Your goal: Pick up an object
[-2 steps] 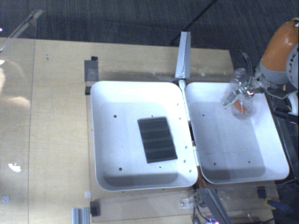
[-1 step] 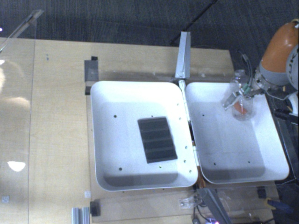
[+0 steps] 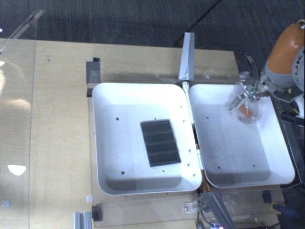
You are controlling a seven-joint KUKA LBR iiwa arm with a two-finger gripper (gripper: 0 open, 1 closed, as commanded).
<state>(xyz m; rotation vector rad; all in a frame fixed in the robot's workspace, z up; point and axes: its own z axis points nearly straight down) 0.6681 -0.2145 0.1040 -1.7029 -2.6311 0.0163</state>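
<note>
Overhead, the bench (image 3: 57, 142) took up most of the view, pale wood with dark floor beyond its far edge. On it sat two white bins side by side, their inner rims nearly touching along a thin seam.

In the left bin (image 3: 109, 128) lay a dark ribbed pad (image 3: 160, 142), flat, a little right of the middle and turned slightly off square to the walls.

From the right came the arm (image 3: 288, 56), its orange band and grey wrist hanging over the far right corner of the right bin (image 3: 238, 161). A grey post (image 3: 186, 56) stood upright at the far end of the seam between the bins.

Below the wrist was the gripper (image 3: 244, 99), over the far part of the right bin. Its metal parts looked pale and thin against the white floor (glare and blur hid their outline), so whether it was spread or pressed together could not be told.

Just beneath it was a small object (image 3: 247, 111), orange-red inside something clear, in the far right part of that bin. It lay close under the gripper, but whether the two touched, or whether the object rested on the floor or hung above it, could not be made out.
</note>
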